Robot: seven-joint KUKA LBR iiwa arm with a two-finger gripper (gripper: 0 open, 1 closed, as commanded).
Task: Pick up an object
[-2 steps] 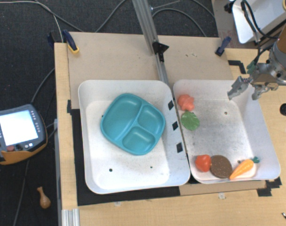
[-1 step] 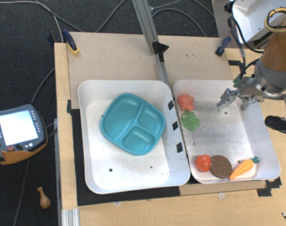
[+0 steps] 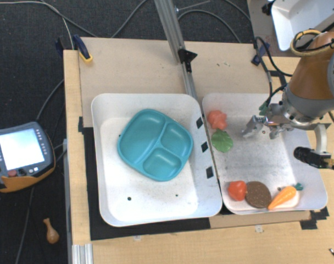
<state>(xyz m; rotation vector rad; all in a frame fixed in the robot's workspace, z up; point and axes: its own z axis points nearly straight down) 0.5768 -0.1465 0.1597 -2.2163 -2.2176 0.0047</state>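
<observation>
The right bin (image 3: pixel 266 164) holds several toy foods. A salmon-pink piece (image 3: pixel 216 119) and a green leafy piece (image 3: pixel 222 141) lie by its left wall. Along its front edge sit a red tomato (image 3: pixel 238 190), a brown round patty (image 3: pixel 257 194) and an orange carrot (image 3: pixel 283 197). My gripper (image 3: pixel 263 129) hangs over the bin's upper right part, to the right of the pink and green pieces. Its fingers are open with nothing between them.
The left bin (image 3: pixel 115 202) holds a teal divided plate (image 3: pixel 155 144). A metal post (image 3: pixel 175 32) slants up from the gap between the bins. A pendant (image 3: pixel 18 155) lies on the floor at far left, and cables run behind the bench.
</observation>
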